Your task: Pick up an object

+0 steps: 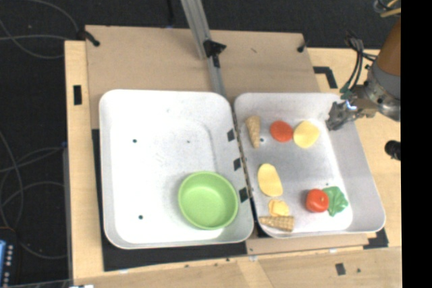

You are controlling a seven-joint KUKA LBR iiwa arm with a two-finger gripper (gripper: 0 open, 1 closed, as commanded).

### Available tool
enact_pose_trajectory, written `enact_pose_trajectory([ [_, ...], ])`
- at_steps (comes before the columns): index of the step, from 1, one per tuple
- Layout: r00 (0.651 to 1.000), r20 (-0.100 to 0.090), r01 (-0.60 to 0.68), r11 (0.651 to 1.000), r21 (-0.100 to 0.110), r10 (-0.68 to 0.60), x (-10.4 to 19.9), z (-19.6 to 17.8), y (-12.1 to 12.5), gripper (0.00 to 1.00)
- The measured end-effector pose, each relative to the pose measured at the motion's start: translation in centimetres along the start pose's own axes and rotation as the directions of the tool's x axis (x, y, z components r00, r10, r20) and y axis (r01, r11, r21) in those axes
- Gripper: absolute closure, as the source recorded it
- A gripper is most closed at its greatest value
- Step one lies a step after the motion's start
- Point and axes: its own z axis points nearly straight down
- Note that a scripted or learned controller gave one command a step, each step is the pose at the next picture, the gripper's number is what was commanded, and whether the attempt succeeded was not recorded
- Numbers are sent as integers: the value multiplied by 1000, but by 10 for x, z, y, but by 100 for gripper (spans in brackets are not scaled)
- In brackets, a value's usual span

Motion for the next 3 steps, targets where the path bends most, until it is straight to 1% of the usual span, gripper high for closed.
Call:
enact_pose_trajectory([
  [1, 1000, 1, 2, 1000, -1, -2, -1, -53, 2, 100],
  [2, 1000, -2, 4, 1000, 4, -4, 56, -59, 6, 100],
  [3, 1000, -2, 4, 1000, 3, -4, 107, -65, 15, 100],
])
